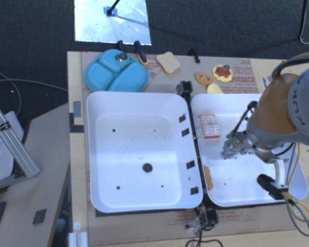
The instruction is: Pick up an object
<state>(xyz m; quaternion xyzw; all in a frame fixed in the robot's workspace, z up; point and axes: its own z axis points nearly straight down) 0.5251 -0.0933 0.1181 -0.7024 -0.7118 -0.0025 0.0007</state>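
In the right bin (237,192) a small red-and-white box (209,126) lies flat near the back left corner. A small orange-brown piece (208,177) lies against the bin's left wall near the front. My gripper (230,149) hangs low over the middle of this bin. It is to the right of and a little in front of the box, apart from it, and behind the orange piece. The grey and orange arm (280,107) hides the right part of the bin. I see nothing in the gripper.
The left bin (139,107) holds a small dark round thing (147,167). Behind the bins lie a blue divided plate (116,72), a toast slice (168,62), a pretzel (203,78), a small tart (222,72) and a yellow piece (214,89). A black divider (193,138) joins the bins.
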